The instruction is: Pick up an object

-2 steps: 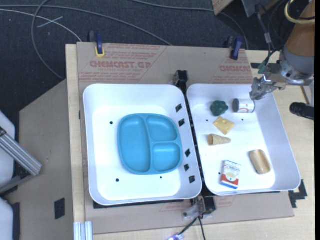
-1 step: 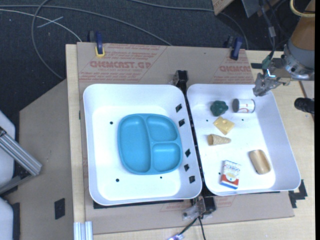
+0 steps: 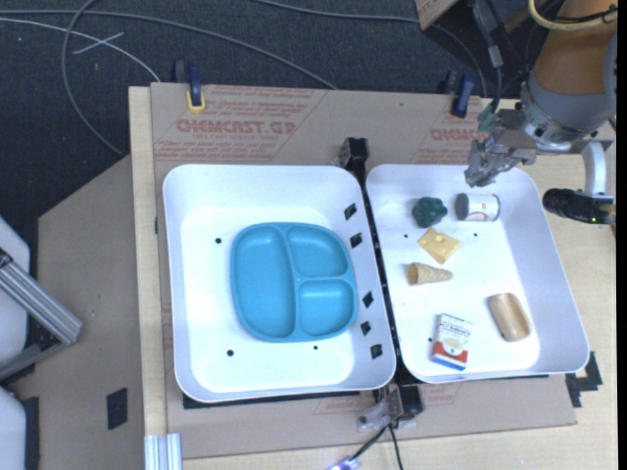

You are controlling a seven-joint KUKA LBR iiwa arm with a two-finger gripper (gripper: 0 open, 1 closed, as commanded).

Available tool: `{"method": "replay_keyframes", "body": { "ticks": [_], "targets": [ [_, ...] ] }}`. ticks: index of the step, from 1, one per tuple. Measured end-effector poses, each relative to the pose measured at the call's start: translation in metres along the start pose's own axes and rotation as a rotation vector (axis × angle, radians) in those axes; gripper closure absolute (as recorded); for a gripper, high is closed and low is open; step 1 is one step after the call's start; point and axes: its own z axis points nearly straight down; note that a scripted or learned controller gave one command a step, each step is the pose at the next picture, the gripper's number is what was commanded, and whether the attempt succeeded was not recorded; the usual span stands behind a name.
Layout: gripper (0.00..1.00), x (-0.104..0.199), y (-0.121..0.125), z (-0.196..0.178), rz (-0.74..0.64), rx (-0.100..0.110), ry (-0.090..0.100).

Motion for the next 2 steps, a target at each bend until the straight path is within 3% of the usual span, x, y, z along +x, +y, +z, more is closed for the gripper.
{"method": "replay_keyframes", "body": {
  "ticks": [2],
  "targets": [
    [1.00, 0.096, -0.016, 0.010, 0.002, 0.003, -0.001]
  ]
}}
